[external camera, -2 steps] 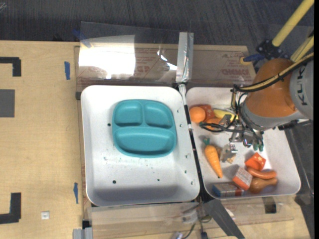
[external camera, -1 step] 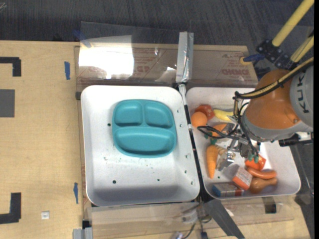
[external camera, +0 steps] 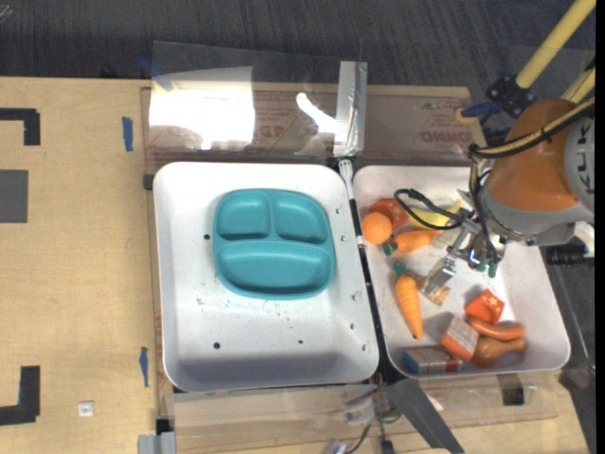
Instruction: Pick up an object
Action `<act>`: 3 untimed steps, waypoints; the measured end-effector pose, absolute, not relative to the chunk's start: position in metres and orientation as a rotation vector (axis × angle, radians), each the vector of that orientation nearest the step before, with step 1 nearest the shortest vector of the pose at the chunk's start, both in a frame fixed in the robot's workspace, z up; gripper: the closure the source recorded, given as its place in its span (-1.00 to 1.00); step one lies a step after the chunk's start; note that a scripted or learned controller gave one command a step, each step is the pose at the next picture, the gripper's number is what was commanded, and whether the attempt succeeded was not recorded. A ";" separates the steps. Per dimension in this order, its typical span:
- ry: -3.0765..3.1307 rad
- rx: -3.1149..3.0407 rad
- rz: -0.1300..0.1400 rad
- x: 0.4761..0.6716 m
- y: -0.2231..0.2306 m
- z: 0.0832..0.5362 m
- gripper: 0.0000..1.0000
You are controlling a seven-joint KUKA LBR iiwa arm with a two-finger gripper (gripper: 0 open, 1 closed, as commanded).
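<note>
One claw low in right bin, beside carrot.

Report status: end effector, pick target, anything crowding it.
End effector low in right bin, nothing seen held. Carrot loose beside it. Orange, sausage close by.

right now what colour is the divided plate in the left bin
Teal blue. The divided plate shows best in the camera view, lying in the left bin.
</note>
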State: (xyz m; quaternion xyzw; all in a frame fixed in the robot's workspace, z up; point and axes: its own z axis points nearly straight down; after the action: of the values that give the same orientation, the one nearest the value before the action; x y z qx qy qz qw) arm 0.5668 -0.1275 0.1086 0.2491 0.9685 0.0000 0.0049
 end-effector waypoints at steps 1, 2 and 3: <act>3.058 0.673 0.000 0.564 -0.096 0.090 -1.00; 3.074 0.584 0.002 0.662 -0.095 0.139 -1.00; 3.113 0.316 -0.001 0.579 -0.129 0.089 -1.00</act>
State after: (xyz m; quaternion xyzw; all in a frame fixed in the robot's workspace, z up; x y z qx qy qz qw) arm 0.5788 -0.1285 0.0890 0.1010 0.9949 -0.0002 0.0061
